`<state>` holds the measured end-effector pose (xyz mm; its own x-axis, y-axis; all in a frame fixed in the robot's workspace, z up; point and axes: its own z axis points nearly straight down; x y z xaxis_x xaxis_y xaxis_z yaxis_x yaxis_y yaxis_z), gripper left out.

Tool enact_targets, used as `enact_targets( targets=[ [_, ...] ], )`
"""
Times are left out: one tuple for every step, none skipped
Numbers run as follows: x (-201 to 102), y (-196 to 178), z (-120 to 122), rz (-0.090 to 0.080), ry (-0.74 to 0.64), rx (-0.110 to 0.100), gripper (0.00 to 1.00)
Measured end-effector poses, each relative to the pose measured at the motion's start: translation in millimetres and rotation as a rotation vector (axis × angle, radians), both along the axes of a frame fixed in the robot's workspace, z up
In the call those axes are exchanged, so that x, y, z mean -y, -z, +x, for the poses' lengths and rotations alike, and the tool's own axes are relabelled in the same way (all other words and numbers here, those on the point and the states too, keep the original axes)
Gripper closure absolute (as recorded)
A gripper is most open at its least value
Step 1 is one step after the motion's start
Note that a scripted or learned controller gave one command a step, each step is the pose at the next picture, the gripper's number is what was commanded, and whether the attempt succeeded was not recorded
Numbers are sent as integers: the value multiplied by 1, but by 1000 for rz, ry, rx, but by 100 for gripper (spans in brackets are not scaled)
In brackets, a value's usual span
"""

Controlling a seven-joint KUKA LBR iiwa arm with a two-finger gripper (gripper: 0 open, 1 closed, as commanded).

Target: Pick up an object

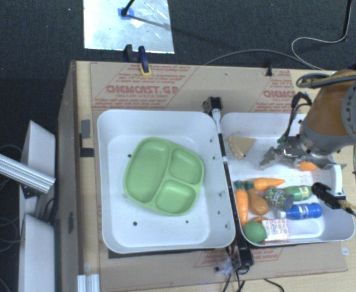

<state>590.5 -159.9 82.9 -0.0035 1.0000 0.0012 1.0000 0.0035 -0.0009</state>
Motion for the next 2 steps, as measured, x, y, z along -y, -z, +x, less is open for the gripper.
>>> enact_targets(
  targets=[
    [3, -1, -62, -2, 3, 1, 0],
    [30, -1, -98, -2, 3, 2, 0]
  ],
)
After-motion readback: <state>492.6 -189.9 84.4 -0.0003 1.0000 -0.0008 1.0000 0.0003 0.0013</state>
